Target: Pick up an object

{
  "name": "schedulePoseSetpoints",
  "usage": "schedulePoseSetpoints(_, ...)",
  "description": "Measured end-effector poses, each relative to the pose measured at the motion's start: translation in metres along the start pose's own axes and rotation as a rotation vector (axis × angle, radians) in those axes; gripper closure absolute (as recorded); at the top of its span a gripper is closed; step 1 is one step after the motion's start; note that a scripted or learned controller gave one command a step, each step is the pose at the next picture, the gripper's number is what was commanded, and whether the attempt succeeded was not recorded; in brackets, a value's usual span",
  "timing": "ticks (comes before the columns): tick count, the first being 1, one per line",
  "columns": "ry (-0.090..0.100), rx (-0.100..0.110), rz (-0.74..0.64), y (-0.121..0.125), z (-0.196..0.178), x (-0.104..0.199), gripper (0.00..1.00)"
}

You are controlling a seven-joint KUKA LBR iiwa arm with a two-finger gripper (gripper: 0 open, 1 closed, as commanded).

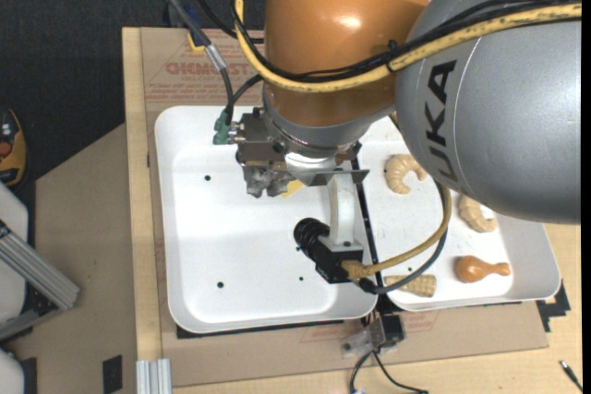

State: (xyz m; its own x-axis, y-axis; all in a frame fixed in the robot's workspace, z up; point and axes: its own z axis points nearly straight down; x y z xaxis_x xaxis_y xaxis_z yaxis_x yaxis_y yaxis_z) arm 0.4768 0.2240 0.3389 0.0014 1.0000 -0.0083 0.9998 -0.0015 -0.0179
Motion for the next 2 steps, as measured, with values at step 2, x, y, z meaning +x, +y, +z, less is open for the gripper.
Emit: schedulePoseSetpoints(2,0.018,-0.037,-0.003,-0.001,-0.207,-0.002,1.0)
